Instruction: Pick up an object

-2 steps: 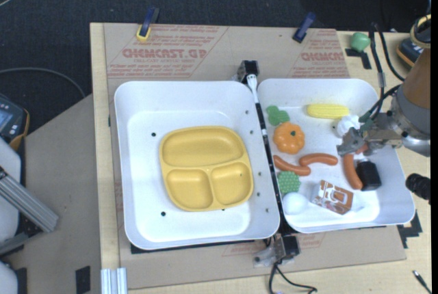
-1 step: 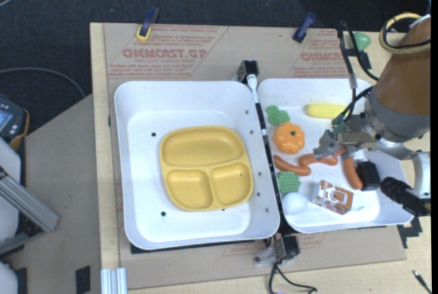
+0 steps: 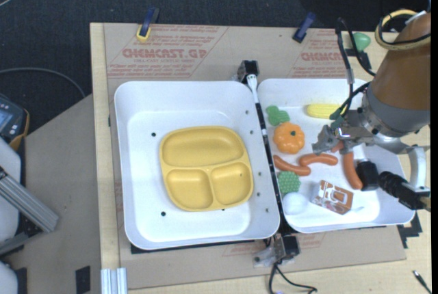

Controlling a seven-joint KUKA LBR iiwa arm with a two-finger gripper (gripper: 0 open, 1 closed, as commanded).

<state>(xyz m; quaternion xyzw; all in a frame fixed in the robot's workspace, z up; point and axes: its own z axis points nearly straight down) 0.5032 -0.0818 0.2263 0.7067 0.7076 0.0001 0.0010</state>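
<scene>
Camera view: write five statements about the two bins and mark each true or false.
1. The yellow divided tray lies in the left bin. True.
2. The orange pumpkin is in the left bin. False: it is in the right bin.
3. The corn cob lies near the right bin's far side. True.
4. The gripper hangs over the yellow divided tray. False: it is over the right bin, by the sausages.
5. The yellow divided tray has three compartments. True.
</scene>
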